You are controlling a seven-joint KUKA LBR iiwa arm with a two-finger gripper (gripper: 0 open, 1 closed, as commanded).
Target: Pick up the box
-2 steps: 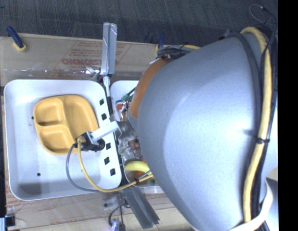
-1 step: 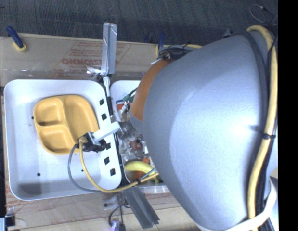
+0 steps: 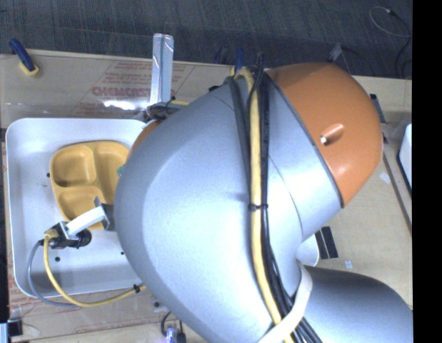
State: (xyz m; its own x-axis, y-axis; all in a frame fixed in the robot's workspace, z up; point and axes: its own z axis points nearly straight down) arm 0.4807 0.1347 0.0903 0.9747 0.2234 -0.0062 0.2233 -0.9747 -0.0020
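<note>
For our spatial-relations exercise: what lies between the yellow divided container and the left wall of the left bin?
Only bare white floor, seen in the camera view; the yellow divided container stands clear of the left bin's left wall.

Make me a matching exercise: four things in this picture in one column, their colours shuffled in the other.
Things:
1. divided container
2. left bin
3. band on the arm
4. clamp at the bench's corner

Colours:
A. blue
B. orange
C. yellow
D. white

Pairs: 1-C, 2-D, 3-B, 4-A
</note>
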